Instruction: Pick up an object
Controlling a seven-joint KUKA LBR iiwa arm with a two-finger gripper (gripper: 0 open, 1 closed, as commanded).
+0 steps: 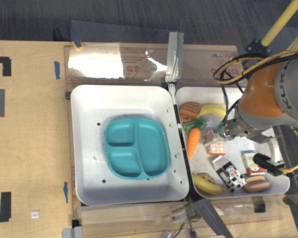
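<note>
The right bin (280,186) holds several toy foods. A carrot (193,141) lies by its left wall, with a brown waffle-like piece (188,111) and a yellow banana (212,110) behind it. A small pink and white box (217,148) sits mid-bin. My gripper (224,130) hangs low over the middle of this bin, just above and right of that box, beside a green piece (202,123). The arm's grey and orange wrist (262,98) hides the bin's far right part.
The left bin (89,108) bears a teal divided plate (137,148). Near the right bin's front edge lie a second banana (207,184), a black and white item (230,174), a small carton (250,162) and a hot dog bun (257,185). Cables loop above the arm.
</note>
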